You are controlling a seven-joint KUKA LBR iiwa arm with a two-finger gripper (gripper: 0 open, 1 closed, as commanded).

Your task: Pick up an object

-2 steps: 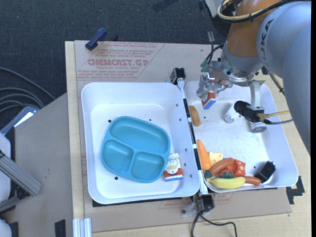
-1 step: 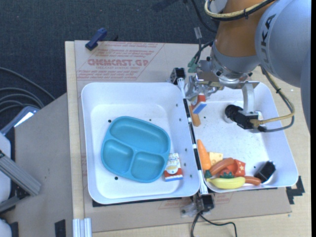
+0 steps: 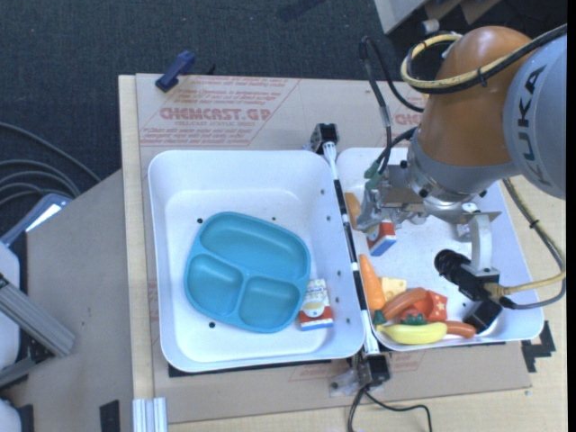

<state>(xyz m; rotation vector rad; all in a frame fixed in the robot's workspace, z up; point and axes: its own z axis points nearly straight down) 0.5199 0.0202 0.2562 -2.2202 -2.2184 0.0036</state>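
The end effector [image 3: 380, 221] hangs over the far left part of the right bin [image 3: 423, 257], close to the ridge where the two bins meet. That ridge runs just to its left in the camera view, so there is little room on that side. A stretch of bare white floor lies open to its right and toward the camera.

Beyond the ridge, well to the left, the left bin [image 3: 180, 196] holds a blue divided plate [image 3: 247, 273] with a small carton [image 3: 315, 300] at the plate's near right corner. The far part of that bin is bare.

Both bins sit on a desk [image 3: 144, 241] covered by a cardboard sheet with red lettering [image 3: 216, 113], and dark carpet [image 3: 72, 43] lies past its far edge.

A small red, white and blue box [image 3: 385, 238] sits right at the tip of the end effector. I cannot tell whether the box is gripped or only touched, nor how far the end effector is spread. A brown piece [image 3: 353, 207] lies just to its left against the ridge.

Nearer the camera lie a carrot [image 3: 369, 282], a yellow wedge [image 3: 392, 288], a red piece [image 3: 419, 304] and a banana [image 3: 414, 334], crowded into the near corner.
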